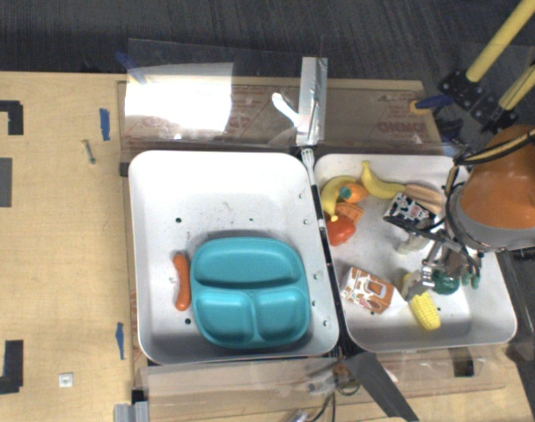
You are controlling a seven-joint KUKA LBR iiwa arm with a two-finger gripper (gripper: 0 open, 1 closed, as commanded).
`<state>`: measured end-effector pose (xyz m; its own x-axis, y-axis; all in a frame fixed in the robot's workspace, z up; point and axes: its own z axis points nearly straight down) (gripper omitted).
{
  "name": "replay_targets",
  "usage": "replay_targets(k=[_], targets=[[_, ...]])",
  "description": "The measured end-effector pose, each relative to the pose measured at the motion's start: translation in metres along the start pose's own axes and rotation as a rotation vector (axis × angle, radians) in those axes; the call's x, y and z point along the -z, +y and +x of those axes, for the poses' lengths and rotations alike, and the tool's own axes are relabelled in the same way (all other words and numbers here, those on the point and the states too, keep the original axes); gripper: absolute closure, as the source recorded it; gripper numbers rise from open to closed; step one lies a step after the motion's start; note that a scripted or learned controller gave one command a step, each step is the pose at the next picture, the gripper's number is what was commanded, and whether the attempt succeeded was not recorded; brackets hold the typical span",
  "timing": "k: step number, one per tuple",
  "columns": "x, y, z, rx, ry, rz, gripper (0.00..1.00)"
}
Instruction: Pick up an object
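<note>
In the right-hand shallow white plastic bin (pixel 492 323), near its front edge, a small yellow toy corn cob (pixel 425 311) lies on the floor, with a small teal-green object (pixel 445 280) just above it. Which of the two is meant for the pick cannot be told — the gripper (pixel 436 269) is lowered right over the teal-green piece, so that one is judged the likelier target. Whether the claw is apart, together or clamped on anything cannot be told; its tip is lost in dark clutter.

Beside these, a flat orange-and-white printed packet (pixel 368 290) is set near the bin's left wall. Farther back a yellow plastic banana (pixel 379 183), a round orange-red toy fruit (pixel 341 229) and a black-and-white printed box (pixel 408 210) are loosely scattered, presumably tipped in as pick candidates.

In the left white bin (pixel 162 183) a teal divided plastic plate (pixel 248 290) is laid, with an orange toy carrot (pixel 181 280) touching its left rim.

The arm (pixel 503 199) is brought in from the right, its orange band above the wrist, the wrist pointed steeply down.
</note>
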<state>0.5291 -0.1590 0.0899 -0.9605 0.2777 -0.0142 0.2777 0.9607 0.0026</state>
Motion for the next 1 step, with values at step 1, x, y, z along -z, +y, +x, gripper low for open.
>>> replay_targets(k=[1], targets=[[0.0130,0.0012,-0.0048,0.002,-0.017,0.000,1.00]])
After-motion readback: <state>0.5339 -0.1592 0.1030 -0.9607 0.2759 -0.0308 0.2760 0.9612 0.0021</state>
